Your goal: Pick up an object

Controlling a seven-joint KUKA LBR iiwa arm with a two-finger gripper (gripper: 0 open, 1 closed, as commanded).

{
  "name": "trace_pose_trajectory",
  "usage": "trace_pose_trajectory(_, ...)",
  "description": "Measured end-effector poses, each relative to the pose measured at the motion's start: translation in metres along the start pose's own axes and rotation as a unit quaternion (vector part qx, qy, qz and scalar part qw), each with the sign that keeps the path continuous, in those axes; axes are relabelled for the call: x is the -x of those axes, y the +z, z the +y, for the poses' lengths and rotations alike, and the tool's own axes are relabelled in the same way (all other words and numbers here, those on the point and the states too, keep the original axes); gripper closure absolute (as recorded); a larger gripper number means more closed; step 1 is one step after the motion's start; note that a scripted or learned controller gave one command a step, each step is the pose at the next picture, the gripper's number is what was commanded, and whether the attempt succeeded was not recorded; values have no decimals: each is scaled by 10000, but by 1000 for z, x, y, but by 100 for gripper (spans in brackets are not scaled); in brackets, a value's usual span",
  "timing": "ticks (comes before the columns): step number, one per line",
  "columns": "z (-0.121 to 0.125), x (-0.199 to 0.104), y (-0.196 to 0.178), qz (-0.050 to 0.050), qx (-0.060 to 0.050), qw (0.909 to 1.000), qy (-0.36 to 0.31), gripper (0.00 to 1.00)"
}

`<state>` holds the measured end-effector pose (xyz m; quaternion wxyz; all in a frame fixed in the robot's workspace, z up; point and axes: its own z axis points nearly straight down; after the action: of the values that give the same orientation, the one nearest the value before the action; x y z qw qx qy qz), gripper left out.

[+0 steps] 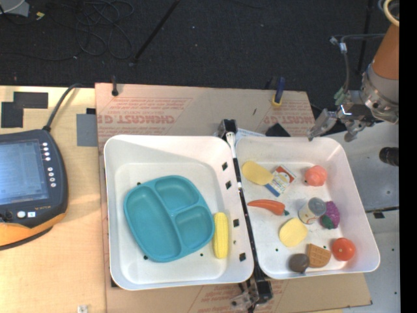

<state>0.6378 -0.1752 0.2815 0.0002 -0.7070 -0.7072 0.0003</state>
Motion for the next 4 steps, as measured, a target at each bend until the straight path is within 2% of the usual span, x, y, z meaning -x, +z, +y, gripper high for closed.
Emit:
trace_pose_trajectory(1,-46,8,135,23,-80,10000,7,0)
trace_pose_trajectory(2,-92,-6,177,2,1,10000,-1,0)
trace_pose_trajectory(3,8,-5,195,35,-20,10000,-12,0)
trace_pose_trajectory(4,6,-3,184,5,-15,10000,-17,100)
